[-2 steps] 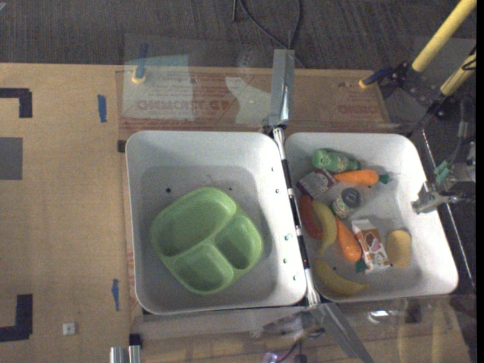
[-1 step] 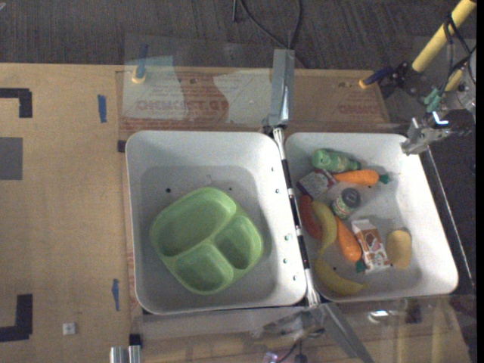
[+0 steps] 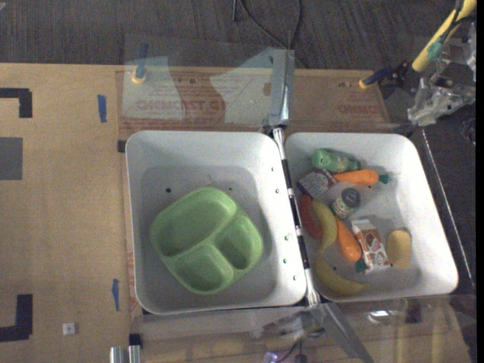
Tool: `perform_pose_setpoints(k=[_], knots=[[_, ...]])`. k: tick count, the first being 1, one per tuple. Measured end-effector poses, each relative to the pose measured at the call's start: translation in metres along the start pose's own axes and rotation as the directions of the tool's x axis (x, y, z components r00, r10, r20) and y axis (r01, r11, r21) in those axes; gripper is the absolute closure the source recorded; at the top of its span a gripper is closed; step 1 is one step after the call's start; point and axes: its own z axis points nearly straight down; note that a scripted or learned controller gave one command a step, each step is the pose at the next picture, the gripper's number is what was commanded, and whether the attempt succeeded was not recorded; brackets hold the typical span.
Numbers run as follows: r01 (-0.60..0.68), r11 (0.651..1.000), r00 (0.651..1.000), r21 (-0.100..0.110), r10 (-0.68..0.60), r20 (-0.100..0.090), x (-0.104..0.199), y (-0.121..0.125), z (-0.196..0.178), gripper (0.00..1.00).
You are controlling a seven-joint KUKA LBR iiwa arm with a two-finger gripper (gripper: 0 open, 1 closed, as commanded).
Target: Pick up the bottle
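The bottle [image 3: 335, 159] lies in the right of 2 bins [image 3: 432, 203] on our cardboard-topped bench [image 3: 60, 225]; grey carpet [image 3: 151, 10] lies beyond.

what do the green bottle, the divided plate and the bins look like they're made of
Green bottle: likely plastic, smooth and slightly glossy, with soft highlights on its side.
Divided plate: probably moulded plastic, matte light green, with rounded ridges between compartments and an even colour.
Bins: apparently thin formed white plastic, semi-matte, with rounded corners and sloped walls; too blurred to be sure.
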Motion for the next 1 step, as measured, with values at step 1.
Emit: perform_pose_setpoints(k=[1], knots=[[-0.192,0.981,0.981,0.008,0.192,0.0,0.0047,0.0185,0.0848,1.0]])
